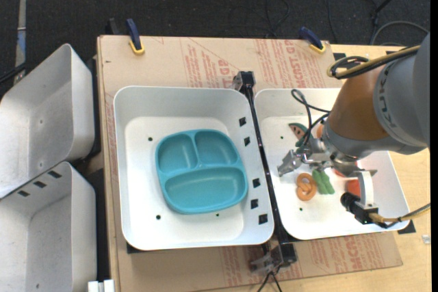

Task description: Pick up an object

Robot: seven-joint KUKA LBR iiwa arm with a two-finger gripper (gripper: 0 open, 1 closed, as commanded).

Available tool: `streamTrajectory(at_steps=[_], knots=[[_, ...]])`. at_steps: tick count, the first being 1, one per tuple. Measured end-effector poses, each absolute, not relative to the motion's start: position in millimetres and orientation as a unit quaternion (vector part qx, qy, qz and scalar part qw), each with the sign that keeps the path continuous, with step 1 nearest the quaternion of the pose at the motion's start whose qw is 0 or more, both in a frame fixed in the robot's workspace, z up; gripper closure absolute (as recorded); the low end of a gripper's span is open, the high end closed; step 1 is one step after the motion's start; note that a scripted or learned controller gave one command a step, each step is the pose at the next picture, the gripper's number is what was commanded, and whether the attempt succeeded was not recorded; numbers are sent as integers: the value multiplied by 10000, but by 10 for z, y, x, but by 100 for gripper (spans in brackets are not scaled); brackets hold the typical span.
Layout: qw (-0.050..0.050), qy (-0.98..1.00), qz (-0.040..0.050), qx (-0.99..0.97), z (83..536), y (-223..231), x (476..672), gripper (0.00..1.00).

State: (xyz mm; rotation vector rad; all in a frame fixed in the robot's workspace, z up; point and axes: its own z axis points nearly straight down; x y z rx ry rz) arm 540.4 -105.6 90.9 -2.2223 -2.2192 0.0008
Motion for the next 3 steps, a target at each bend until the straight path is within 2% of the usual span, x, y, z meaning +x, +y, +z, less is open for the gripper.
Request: streamTrajectory(at_steps=[1,3], knots=[[1,-7057,-1,-7085,1022,-1060,5405,100],[-26,-7076,-14,-7066,2089,-1176,5447,100]])
